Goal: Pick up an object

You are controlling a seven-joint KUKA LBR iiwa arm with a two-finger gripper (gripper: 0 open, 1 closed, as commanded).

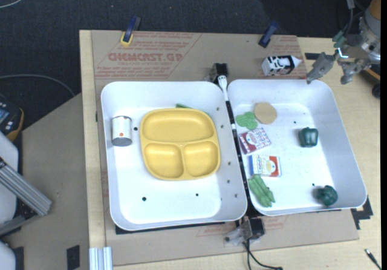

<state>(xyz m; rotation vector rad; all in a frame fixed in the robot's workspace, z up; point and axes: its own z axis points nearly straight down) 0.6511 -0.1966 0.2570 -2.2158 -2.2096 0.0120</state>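
Observation:
My gripper (pixel 331 72) hangs at the far right, over the bench just beyond the right bin's (pixel 344 141) back rim. Its two fingers (pixel 315 71) are spread apart, open, with nothing between them. In the right bin lie a tan round disc (pixel 265 112), a light green leaf piece (pixel 246 120), two small red-and-white packets (pixel 254 140) (pixel 266 166), a green pod (pixel 261 190), a green pepper (pixel 308 136) and a dark green lump (pixel 327 195). The pepper is the nearest of these to the gripper, well in front of it.
The left bin (pixel 115 172) holds a yellow divided plate (pixel 180 143), a small silver can (pixel 121 130) on its side, and a green sliver (pixel 183 106) behind the plate. A black-and-white toy (pixel 281 64) sits on the bench behind the right bin, left of the gripper.

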